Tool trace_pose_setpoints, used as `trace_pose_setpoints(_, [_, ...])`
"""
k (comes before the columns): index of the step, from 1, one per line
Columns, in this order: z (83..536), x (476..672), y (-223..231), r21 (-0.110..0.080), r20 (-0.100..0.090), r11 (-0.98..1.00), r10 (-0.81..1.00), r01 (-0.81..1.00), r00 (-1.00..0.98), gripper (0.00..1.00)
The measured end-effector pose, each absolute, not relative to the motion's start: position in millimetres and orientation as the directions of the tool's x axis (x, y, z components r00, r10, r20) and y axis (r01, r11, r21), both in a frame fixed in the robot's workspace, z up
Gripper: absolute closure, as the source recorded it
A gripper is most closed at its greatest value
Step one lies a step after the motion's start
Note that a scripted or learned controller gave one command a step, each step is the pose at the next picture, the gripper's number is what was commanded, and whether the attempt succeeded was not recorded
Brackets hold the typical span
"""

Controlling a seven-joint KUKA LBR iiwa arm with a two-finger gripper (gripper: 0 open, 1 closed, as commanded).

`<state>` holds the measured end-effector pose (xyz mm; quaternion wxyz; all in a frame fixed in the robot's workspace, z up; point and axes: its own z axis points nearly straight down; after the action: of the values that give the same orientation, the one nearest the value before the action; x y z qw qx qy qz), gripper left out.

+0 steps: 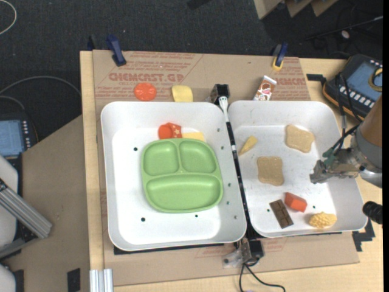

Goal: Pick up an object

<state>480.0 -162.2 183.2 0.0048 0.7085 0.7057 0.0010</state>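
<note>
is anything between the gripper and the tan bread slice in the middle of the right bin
Nothing visible does. The gripper sits at the right side of the right white bin, and bare bin floor lies between it and the square tan bread slice. The orange block lies lower, off that line.

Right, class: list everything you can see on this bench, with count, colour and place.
white bins: 2, white, side by side on the bench
divided plate: 1, green, left bin
toast pieces: 2, tan, right bin
chocolate bar: 1, brown, right bin near edge
orange block: 1, right bin
clamps: 2, blue, board's far edge
small carton: 1, behind right bin
tool: 1, dark, over right bin's right side
</note>
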Motion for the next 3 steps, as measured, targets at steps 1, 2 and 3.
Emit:
trace_pose_setpoints(1, [178.1, 479.3, -158.8, 0.001, 0.000, -0.001, 1.000, 1.000, 0.001, 0.00])
trace_pose_setpoints(2, [79.9, 478.6, -109.1, -0.002, 0.002, 0.003, 1.000, 1.000, -0.003, 0.00])
trace_pose_setpoints(3, [84.9, 494.8, -182.1, 0.004, -0.005, -0.005, 1.000, 1.000, 0.005, 0.00])
